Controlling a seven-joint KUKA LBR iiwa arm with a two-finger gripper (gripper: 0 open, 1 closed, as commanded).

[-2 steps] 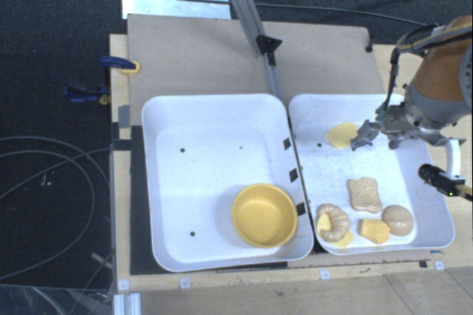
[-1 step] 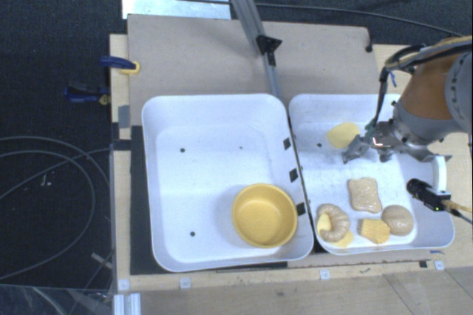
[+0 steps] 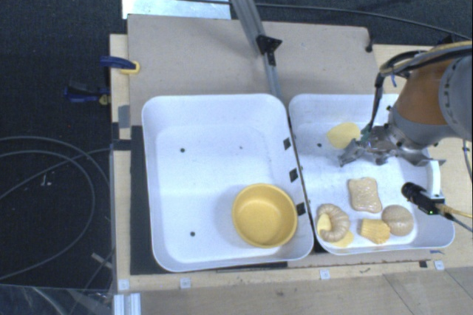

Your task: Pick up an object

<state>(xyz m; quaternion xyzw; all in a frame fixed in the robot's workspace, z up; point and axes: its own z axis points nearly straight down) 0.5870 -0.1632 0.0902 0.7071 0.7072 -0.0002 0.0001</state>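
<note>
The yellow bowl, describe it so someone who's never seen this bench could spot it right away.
Start with the two white bins side by side and take the left bin, the one away from the arm. Near its front right corner sits the yellow bowl, round, open side up. It is alone in that bin, and far larger than the small pale food-shaped pieces in the right bin.

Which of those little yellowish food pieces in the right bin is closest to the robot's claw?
The round pale yellow piece, alone at the top of the right bin, just left of the gripper. The other four cluster along the bin's bottom edge.
</note>
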